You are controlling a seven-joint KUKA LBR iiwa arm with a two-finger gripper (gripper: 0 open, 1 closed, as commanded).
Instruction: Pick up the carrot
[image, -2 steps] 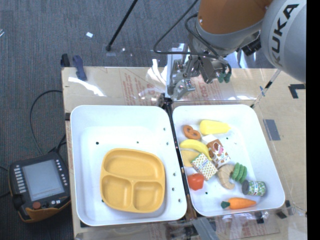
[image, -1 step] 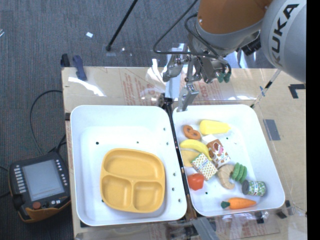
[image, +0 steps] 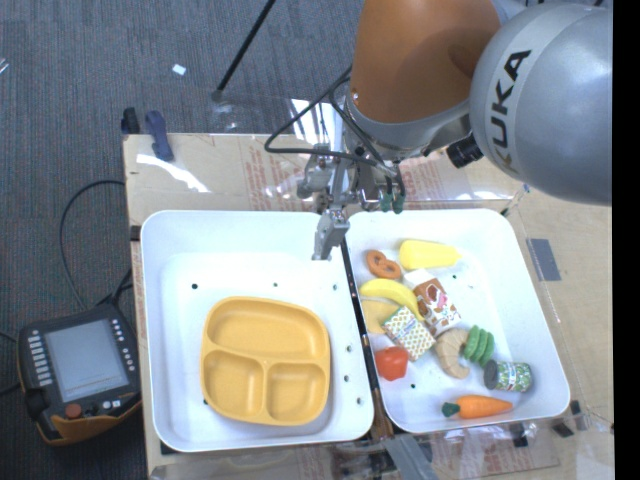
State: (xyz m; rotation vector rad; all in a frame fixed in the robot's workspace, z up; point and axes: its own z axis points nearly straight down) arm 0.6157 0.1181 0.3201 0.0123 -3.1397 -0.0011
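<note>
Hanging over the dividing rims at the bins' far edge, the gripper showed metal fingers whose spacing could not be judged. The carrot, tapered, smooth, orange with a green top, lay near the right bin's near-right corner. Grey carpet surrounded the bench.

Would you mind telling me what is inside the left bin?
The left bin holds a yellow divided tray, its compartments bare. The bin floor under the tray is covered, so anything beneath is hidden.
</note>
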